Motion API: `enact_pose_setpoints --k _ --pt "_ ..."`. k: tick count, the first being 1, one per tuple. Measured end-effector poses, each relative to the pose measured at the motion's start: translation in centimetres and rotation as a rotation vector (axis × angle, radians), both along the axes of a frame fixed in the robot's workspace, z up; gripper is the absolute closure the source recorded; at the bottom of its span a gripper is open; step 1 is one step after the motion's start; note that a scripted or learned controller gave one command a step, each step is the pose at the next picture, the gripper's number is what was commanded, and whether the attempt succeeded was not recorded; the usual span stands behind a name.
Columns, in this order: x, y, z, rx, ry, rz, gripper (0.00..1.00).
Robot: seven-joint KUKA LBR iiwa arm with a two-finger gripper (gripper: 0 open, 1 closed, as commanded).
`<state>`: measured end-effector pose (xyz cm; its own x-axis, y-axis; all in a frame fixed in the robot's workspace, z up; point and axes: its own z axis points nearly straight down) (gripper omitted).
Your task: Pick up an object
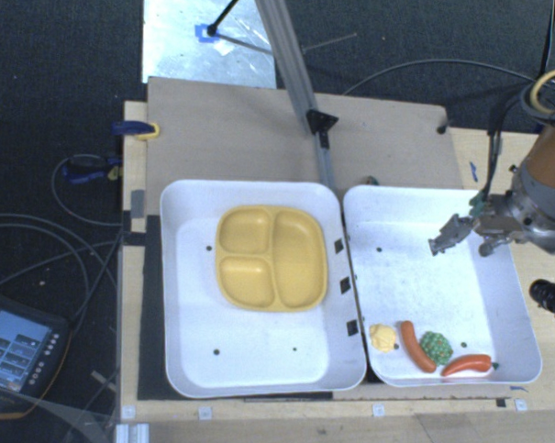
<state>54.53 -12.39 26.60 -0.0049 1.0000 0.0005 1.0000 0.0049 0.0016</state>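
We log the desk (290,134) first: two white bins side by side on it. The left bin (185,350) carries a yellow divided plate (271,259) near its middle. The right bin (422,268) has bare floor over most of it, with all the small things bunched along its near edge. The arm (545,182) reaches in over the right bin's far right corner, and the tool (465,235) hangs above the bin's right side; its jaws look spread, with nothing between them. Candidates, big to small: an orange sausage (416,345), a second reddish sausage (467,365) by the near right corner, a green broccoli piece (435,346) between the two, and a small yellow lump (383,337) toward the near left corner. We judge the pick not begun. To do it well, we'd travel toward the near edge, choose the yellow lump since it sits a little apart, align the jaws across it, descend straight, and avoid the bin wall.
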Motion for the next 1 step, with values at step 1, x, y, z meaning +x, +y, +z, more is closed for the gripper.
enact_pose_setpoints --k 1 --pt "0.01 0.00 0.01 0.000 -0.001 -0.002 0.00"
